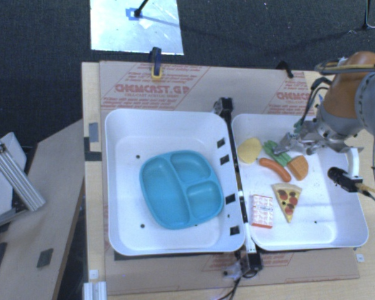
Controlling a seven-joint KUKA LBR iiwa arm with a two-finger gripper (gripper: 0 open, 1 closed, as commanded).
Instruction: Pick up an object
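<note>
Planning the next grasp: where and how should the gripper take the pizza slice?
Grip the pizza slice across its wide crust end, coming straight down from above. It lies flat with open bin floor on its right; the small red-and-white card sits close on its left.

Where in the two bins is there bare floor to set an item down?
Right bin: bare along the near edge and right side, past the pizza slice. Left bin: strips around the blue tray. Crowded around the gripper, sausage and yellow chip.

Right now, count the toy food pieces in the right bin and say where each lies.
5, though the gripper may hide more. Yellow chip at left; green piece under the gripper; hot dog mid-bin; orange piece beside it; pizza slice below.
</note>
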